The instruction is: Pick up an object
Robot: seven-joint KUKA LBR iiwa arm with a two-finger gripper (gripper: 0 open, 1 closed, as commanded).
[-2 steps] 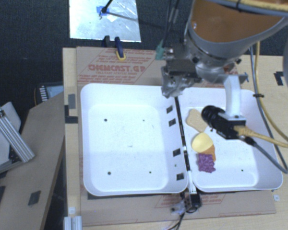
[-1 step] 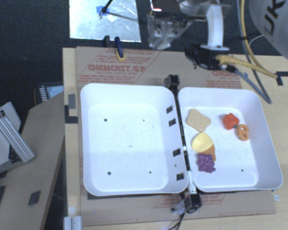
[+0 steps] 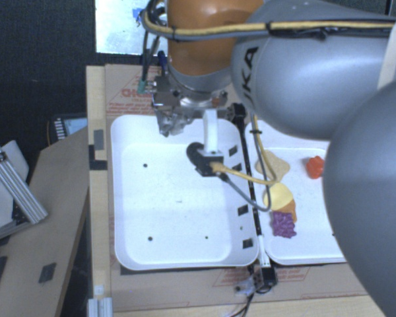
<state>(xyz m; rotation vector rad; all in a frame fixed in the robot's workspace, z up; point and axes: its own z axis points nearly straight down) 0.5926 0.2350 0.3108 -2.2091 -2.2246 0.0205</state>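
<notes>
My gripper (image 3: 170, 123) hangs over the far edge of the left white bin (image 3: 171, 216), below the orange band of the wrist. Nothing shows under it but bare bin floor. The objects lie in the right bin (image 3: 310, 249): a pale tan piece (image 3: 276, 166), a yellow piece (image 3: 281, 195) just in front of it, a bunch of purple grapes (image 3: 284, 225) nearer the front, and a small orange-red object (image 3: 315, 167) farther right. The arm's grey body hides much of the right bin.
A black divider strip (image 3: 249, 197) runs between the two bins. Both bins rest on a cardboard sheet (image 3: 129, 98). To the left stand a wooden side surface (image 3: 53, 230) and a metal rail (image 3: 13, 183).
</notes>
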